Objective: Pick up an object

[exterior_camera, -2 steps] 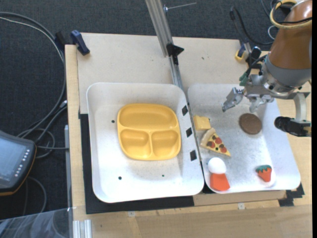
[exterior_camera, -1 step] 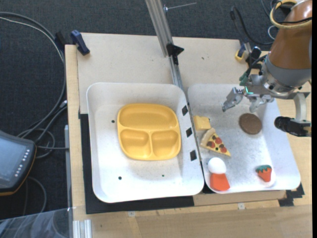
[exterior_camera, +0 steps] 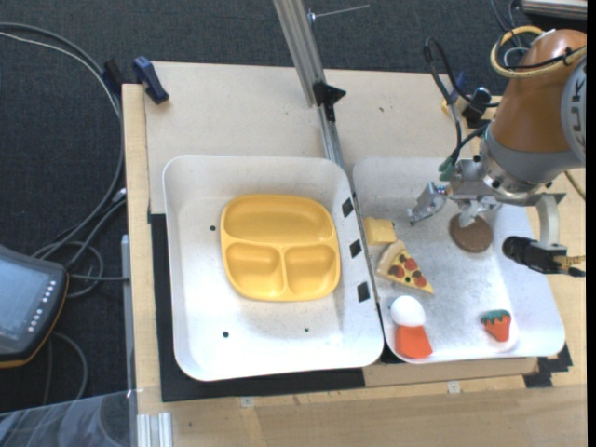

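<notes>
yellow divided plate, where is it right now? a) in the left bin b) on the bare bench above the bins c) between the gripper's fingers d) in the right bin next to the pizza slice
a: the yellow divided plate lies flat in the left bin, while the pizza slice and the other toy foods sit in the right bin, where the gripper hangs.

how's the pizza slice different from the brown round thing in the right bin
The pizza slice is a yellow wedge with red dots; the brown disc is round and plain. The pizza slice lies near the bin's left wall, while the brown disc sits further right, just below the gripper. Both rest in the right bin.
</notes>
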`<state>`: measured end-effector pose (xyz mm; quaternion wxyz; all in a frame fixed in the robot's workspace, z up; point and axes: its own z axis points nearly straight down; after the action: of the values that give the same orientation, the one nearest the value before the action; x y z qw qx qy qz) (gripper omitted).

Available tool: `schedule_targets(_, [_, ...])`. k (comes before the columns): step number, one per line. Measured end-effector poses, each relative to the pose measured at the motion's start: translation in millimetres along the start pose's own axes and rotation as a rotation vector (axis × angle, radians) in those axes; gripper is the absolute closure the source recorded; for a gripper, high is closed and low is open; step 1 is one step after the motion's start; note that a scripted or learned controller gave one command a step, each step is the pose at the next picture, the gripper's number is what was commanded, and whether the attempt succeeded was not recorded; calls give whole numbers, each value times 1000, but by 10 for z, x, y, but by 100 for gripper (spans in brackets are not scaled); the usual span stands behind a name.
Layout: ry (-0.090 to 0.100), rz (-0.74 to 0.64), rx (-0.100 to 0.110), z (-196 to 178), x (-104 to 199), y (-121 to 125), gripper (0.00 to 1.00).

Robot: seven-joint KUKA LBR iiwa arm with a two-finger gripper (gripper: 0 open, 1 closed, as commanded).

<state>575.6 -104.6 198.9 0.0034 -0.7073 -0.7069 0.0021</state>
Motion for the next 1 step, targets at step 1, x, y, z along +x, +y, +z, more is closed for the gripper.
schedule_targets(1, [1,-1,2,590,45,-88,0])
